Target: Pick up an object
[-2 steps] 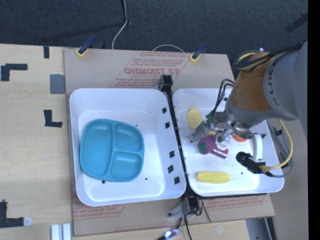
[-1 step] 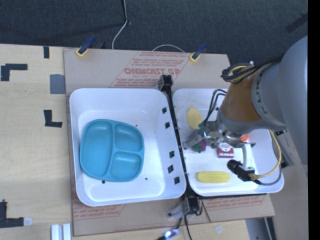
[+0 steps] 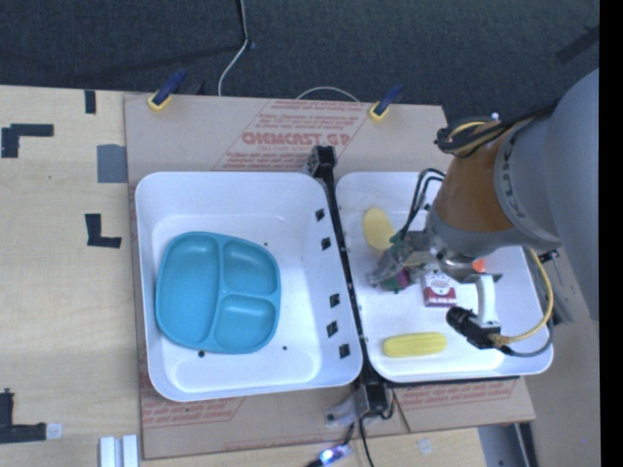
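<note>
Holding a blue plate, the left bin; right bin holds corn; jaws' state unclear.

Arm in from the right of the frame, orange band above the wrist, reaching down into the right bin. The pincer sits low at the bin's left-centre, over a small dark clump of something too blurred to name. Just above it lies a pale yellow piece. Near the bin's lower edge, a corn cob lies flat. A small red-and-white item rests beside the wrist. Left bin: a blue divided tray.
</note>
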You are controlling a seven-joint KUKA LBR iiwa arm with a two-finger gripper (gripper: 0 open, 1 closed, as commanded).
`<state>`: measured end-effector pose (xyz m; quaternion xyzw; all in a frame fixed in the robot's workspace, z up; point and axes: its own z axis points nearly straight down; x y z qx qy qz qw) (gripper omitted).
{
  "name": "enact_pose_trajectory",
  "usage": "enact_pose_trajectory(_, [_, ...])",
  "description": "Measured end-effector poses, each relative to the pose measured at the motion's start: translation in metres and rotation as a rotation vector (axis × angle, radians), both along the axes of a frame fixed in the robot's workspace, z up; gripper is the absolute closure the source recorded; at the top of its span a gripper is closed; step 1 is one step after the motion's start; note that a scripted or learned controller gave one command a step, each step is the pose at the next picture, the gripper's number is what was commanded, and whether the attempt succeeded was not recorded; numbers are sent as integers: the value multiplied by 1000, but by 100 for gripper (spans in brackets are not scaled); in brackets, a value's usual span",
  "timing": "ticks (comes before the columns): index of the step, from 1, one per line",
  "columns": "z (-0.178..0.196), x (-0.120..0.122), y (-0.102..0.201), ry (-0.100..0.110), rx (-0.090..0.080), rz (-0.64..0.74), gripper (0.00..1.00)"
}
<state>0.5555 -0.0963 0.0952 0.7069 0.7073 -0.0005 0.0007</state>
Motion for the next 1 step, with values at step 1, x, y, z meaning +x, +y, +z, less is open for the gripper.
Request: enact_pose_trajectory(1, [47,5,-8,-2,1,0,100])
